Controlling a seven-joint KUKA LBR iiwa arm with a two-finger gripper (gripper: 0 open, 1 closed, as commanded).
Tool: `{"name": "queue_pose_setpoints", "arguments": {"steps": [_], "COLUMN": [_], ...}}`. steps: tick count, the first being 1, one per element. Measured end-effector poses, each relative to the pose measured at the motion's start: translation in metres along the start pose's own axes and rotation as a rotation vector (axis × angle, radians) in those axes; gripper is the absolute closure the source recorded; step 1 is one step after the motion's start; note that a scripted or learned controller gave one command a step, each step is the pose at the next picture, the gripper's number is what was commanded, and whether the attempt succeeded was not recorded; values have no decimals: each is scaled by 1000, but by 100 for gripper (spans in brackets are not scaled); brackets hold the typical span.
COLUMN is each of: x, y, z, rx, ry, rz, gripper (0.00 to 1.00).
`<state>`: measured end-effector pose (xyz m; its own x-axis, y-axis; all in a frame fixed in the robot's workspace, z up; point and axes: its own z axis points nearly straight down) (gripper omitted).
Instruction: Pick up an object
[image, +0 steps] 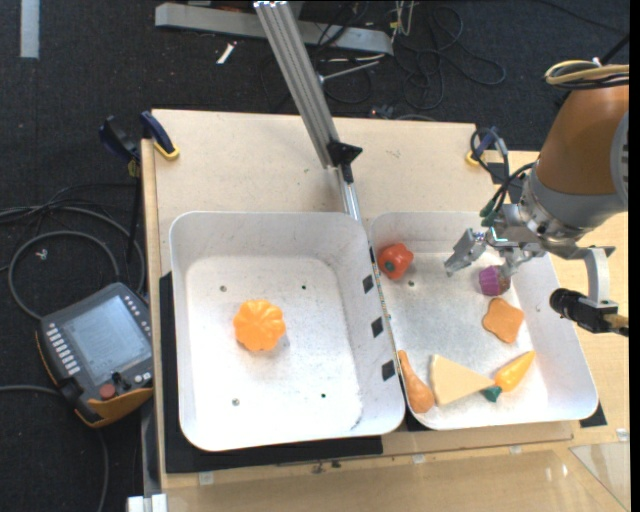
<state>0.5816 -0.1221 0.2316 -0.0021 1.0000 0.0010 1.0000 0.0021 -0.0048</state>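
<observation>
An orange pumpkin (259, 326) sat alone in the left bin (200, 240). In the right bin (575, 400) lay a red tomato (395, 260), purple piece (492, 281), orange slab (502, 320), cheese wedge (457, 381) and two carrots (416, 384) (514, 371).

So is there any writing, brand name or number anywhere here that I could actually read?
None can be read.
Handheld controller on the floor: its screen and buttons are too small and blurred to read.
Black tags on the divider between the white bins: no legible marks.
Arm: no visible label.
</observation>
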Motion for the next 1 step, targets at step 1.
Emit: {"name": "queue_pose_setpoints", "arguments": {"steps": [1], "x": [0], "y": [0], "z": [-2], "rx": [-3], "ry": [-1], "rz": [2], "gripper": [0]}}
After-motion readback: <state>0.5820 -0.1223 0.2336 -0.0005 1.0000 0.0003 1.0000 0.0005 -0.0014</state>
